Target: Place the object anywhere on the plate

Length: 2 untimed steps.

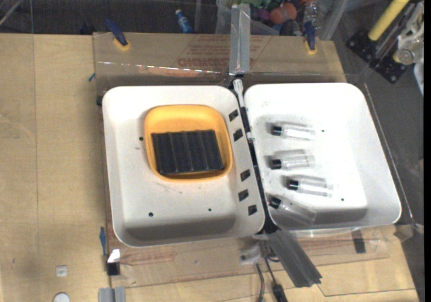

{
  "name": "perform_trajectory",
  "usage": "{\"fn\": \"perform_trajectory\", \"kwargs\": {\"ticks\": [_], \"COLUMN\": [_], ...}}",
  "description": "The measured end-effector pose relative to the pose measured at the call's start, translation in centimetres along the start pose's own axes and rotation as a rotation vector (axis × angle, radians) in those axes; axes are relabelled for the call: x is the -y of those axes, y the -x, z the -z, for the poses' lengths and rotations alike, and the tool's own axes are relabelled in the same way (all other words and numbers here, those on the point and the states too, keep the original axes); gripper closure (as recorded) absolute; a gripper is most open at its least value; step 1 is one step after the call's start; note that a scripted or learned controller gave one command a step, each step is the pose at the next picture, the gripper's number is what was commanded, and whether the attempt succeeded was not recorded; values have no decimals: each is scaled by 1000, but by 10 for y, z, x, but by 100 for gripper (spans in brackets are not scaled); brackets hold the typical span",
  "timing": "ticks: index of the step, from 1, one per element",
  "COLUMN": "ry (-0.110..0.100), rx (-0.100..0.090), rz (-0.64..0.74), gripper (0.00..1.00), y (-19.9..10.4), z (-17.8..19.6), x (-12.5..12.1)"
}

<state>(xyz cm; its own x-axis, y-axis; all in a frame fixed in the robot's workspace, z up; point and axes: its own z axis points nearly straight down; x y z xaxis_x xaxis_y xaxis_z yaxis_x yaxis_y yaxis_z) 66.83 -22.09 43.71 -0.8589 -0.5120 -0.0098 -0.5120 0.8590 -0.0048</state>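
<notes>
The tubes [294,131] lay with long axes nine-to-three, the plate [185,115] at their nine o'clock; I couldn't tell my hand's state.

Both bins [128,216] are plain white. The plate [185,117] is orange-yellow, bearing a dark ribbed rectangular object [186,152]. The clear tubes [293,131] carry black caps. The bench [47,159] is light tan wood.
</notes>
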Motion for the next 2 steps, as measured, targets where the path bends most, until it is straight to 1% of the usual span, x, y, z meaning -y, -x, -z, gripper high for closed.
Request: {"fn": "perform_trajectory", "kwargs": {"ticks": [1,2], "ry": [0,1], "rx": [0,0], "rz": [256,556], "gripper": [100,100], "y": [0,3], "z": [0,0], "x": [0,-3]}}
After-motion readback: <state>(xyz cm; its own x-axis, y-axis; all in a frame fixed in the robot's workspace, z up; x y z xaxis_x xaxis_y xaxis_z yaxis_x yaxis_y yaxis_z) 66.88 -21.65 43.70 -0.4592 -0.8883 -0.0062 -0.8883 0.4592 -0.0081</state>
